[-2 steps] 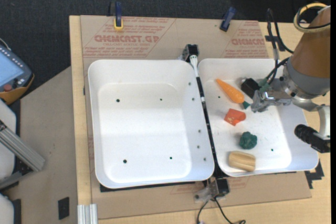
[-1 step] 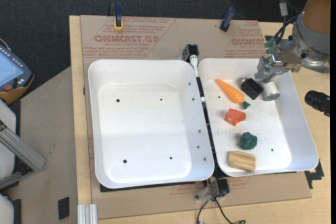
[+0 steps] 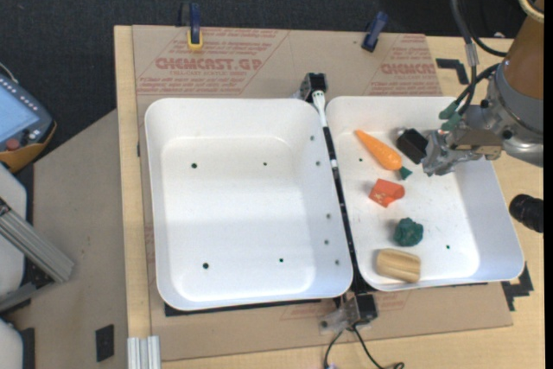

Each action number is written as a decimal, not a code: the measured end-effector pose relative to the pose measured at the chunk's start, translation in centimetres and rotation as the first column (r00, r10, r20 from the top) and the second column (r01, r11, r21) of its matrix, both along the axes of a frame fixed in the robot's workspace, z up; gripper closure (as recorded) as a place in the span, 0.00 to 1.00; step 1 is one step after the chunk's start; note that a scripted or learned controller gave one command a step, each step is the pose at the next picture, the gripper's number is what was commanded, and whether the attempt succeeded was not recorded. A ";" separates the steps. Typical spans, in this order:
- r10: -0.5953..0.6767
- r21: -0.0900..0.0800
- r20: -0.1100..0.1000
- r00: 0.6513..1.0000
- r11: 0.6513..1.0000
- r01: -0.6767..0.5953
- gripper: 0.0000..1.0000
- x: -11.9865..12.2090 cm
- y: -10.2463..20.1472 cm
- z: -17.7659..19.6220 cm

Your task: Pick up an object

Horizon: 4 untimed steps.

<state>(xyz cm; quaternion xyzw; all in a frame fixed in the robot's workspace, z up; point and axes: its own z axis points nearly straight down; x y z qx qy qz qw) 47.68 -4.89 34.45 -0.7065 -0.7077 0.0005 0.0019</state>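
The right bin (image 3: 484,229) holds several small objects. An orange carrot (image 3: 378,149) lies near its upper left. Below the carrot sit a red block (image 3: 386,193), a dark green lump (image 3: 409,232) and a tan wooden cylinder (image 3: 397,265). A black object (image 3: 411,143) lies just right of the carrot, with a small teal piece (image 3: 404,173) below it. My gripper (image 3: 436,163) hangs low over the bin's upper middle, right beside the black object, and I see nothing held in it.
The left bin (image 3: 164,186) lies beside the right one, with a black divider strip (image 3: 333,177) between them. Both rest on a cardboard sheet (image 3: 216,56) held by blue clamps (image 3: 193,20). Cables (image 3: 467,30) trail above the arm at the right.
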 end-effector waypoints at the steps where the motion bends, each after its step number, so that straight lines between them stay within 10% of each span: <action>1: 0.002 -0.003 0.023 1.000 1.000 -0.002 1.00 1.6 0.9 14.0; 3: -0.002 -0.002 -0.003 1.000 1.000 0.002 1.00 5.3 7.6 -6.8; 4: 0.002 -0.001 0.010 1.000 1.000 -0.002 1.00 4.9 11.1 1.6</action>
